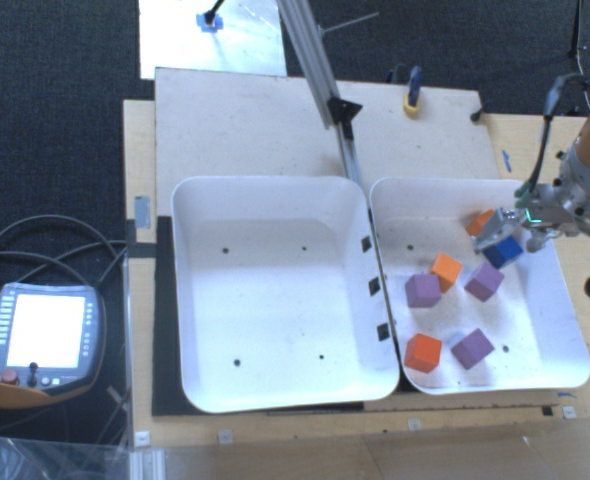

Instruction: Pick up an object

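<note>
My gripper (503,234) reaches in from the right over the upper right part of the right bin (565,363). A blue cube (505,252) lies directly under its tip, partly covered by it. An orange cube (479,220) peeks out just left of the gripper. Further into the bin lie another orange cube (446,269), a purple cube (423,290) and a second purple cube (484,281). Near the front edge sit an orange cube (423,352) and a purple cube (472,348).
The left bin (190,268) stands beside the right one, sharing a middle wall (373,268). A slanted metal pole (310,48) crosses above the bench's back. A teach pendant (40,343) lies on the floor at the left.
</note>
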### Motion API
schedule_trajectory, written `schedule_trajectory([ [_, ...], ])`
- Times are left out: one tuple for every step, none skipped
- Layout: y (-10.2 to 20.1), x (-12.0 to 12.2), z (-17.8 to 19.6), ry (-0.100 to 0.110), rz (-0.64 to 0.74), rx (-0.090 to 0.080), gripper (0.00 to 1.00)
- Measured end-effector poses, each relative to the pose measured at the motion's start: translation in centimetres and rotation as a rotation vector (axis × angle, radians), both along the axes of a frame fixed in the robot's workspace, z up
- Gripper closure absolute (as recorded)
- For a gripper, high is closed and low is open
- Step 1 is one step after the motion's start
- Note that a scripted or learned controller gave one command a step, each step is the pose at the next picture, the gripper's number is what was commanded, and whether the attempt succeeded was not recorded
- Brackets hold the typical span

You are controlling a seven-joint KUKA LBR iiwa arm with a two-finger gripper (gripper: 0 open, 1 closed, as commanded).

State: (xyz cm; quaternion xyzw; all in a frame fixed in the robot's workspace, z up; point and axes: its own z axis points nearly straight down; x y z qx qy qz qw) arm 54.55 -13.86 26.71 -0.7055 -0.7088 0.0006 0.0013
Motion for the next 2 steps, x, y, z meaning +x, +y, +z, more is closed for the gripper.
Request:
schedule_trajectory([
  [0.0,0.1,0.2,-0.004,-0.001,-0.001,0.00],
  [-0.6,-0.5,-5.6,0.002,-0.004,0.000,0.00],
])
